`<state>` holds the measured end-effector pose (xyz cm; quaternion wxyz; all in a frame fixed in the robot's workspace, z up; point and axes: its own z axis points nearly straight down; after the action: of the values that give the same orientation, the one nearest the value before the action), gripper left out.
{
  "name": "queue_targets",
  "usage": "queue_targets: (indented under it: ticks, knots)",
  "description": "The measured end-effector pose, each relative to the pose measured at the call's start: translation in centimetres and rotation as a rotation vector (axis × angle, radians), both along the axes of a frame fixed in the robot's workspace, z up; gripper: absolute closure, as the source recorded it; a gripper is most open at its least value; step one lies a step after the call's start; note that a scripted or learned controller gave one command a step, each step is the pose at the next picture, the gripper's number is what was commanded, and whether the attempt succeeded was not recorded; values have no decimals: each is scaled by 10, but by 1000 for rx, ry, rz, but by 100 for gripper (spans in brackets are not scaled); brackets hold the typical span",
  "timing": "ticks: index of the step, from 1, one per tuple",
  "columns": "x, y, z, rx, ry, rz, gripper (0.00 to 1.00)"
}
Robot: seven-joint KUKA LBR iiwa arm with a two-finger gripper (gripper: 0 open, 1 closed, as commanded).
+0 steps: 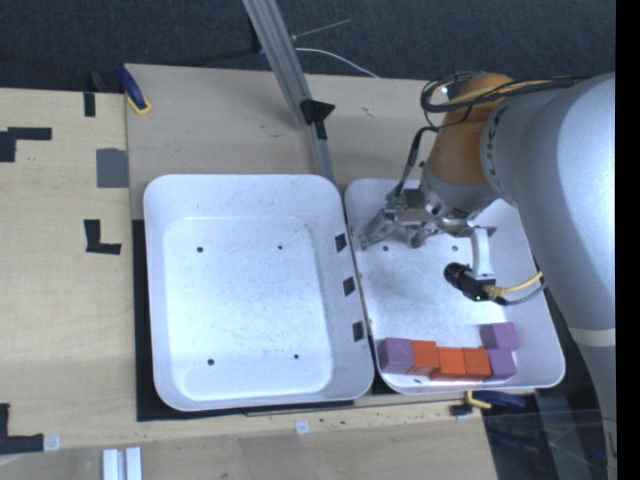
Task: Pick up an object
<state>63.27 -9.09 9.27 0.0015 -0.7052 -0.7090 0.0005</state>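
Arm over the right bin (530, 268) — nothing seen in its grip.
The gripper (385, 230) hung near the bin's far end; purple and orange blocks (450, 358) lay along its near edge, well apart.

Robotics lab, plywood bench (60, 268), two white bins (160, 208), tape marks (98, 238)

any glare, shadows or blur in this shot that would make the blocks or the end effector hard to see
Camera view: light is even and soft, with no harsh glare on the white bins; the arm throws a faint shadow on the right bin's floor; the purple and orange blocks read clearly; the end effector is small, dark and slightly soft, so its details are hard to make out.
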Motion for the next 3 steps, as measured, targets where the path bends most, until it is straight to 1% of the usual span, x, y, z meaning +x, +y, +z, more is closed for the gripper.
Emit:
queue_targets:
  ticks: [1,2,3]
  knots:
    - [-15,94,105,0,-10,1,0]
    - [-5,94,99,-1,-2,-3,0]
    - [48,156,99,0,-5,2,0]
